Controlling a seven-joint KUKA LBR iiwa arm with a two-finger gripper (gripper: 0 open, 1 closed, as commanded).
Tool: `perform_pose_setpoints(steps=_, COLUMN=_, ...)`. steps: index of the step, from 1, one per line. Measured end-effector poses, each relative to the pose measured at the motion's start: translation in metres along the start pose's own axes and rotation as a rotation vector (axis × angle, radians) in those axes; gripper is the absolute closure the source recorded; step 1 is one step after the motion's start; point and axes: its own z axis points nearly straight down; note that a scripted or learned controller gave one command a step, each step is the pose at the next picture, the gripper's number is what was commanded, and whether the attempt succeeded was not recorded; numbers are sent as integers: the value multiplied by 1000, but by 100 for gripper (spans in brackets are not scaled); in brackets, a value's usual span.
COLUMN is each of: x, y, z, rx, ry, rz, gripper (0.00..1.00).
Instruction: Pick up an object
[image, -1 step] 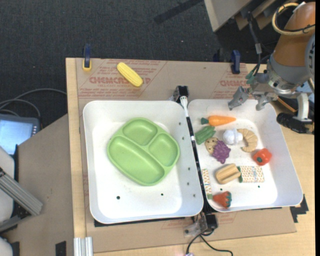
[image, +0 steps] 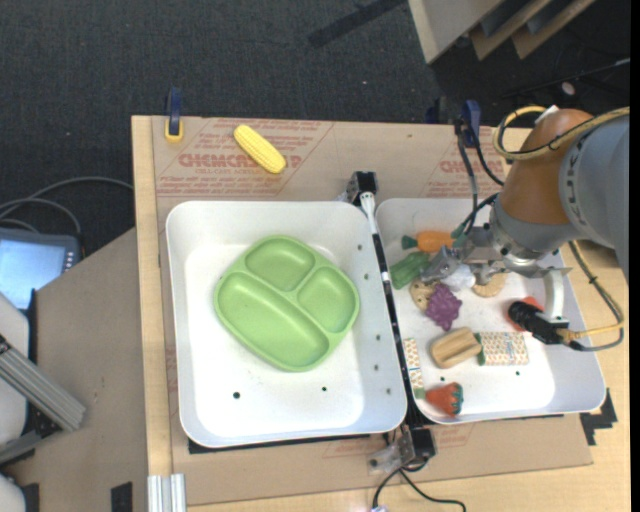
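The right bin (image: 570, 395) holds several small things: an orange carrot (image: 433, 240), a green piece (image: 408, 270), a purple grape bunch (image: 443, 308), a tan bun (image: 455, 347), a patterned block (image: 503, 348) and a red and green strawberry (image: 445, 397). My gripper (image: 450, 268) hangs low over the back of this bin, just right of the green piece and above the grapes. A pale round piece (image: 489, 287) lies just under the wrist. Nothing shows held.
The left bin (image: 200, 400) holds a green divided plate (image: 287, 302). A yellow corn cob (image: 259, 148) lies on the cardboard bench behind the bins. A patterned card (image: 412, 362) leans at the right bin's left wall. The arm covers the right bin's back right.
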Motion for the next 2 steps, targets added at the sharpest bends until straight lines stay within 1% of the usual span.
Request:
perform_pose_setpoints(steps=1, x=-1, y=5, z=-19, rx=-14, ry=-4, rz=-2, gripper=100)
perform_pose_setpoints(steps=2, x=49, y=-33, z=-109, rx=-11, ry=-2, rz=-7, gripper=100)
